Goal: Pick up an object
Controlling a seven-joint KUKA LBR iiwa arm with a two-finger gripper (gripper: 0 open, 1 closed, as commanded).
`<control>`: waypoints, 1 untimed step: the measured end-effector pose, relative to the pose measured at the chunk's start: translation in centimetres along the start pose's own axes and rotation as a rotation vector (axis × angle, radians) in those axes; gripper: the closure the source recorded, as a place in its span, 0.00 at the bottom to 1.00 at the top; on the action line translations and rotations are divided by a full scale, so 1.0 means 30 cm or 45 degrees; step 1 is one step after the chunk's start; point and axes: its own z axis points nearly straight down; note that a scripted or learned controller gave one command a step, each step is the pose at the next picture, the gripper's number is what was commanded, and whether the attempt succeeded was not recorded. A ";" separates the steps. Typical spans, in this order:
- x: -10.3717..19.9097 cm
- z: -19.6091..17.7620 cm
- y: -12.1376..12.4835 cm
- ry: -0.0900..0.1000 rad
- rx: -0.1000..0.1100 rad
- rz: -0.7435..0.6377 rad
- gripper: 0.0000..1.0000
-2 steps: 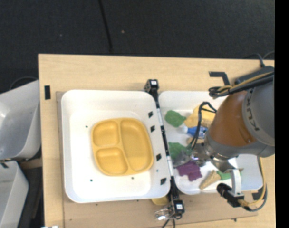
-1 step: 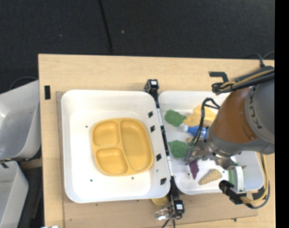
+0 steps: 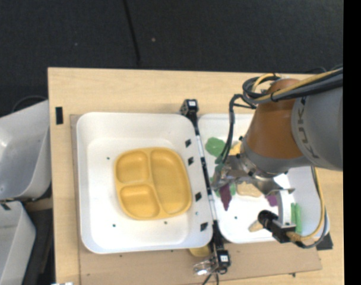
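While the arm hangs low over the right bin – small objects beneath – its jaws' state is impossible to tell.

A pale wooden bench stands on dark speckled floor under even light
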 end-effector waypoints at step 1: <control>-0.018 -0.320 0.007 -0.004 -0.002 0.009 1.00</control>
